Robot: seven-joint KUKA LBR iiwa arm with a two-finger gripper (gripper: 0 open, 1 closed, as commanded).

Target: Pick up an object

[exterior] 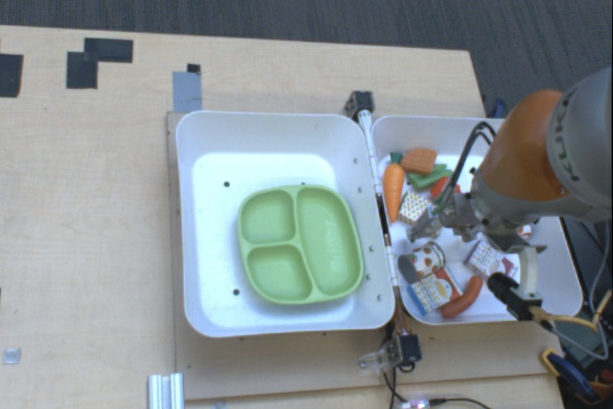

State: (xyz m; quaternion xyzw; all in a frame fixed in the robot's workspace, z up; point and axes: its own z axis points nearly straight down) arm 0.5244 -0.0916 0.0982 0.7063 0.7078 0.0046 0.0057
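Table [86, 235]: you've got pale wood carrying two shallow white bins side by side, arm coming in from the right.
Left bin [192, 235]: it holds a green divided plate [300, 244], stiff and smooth, with a thin rim that gives you little to pinch.
Right bin [565, 287]: here's your clutter of small toy food, light stuff, probably hard slick plastic that skids off if you pinch off-centre.
Arm [536, 153]: its orange band and grey wrist hang over the right bin's middle.
Claw [466, 223]: low among the toys; you can't tell whether it's spread or closed, the wrist shadows it.
Carrot [393, 190]: it lies lengthwise by the dividing wall, just left of the claw, apart from it; take it across the thick middle.
Sausage [461, 297]: near the front wall, just below the claw; it's round, so it may roll.
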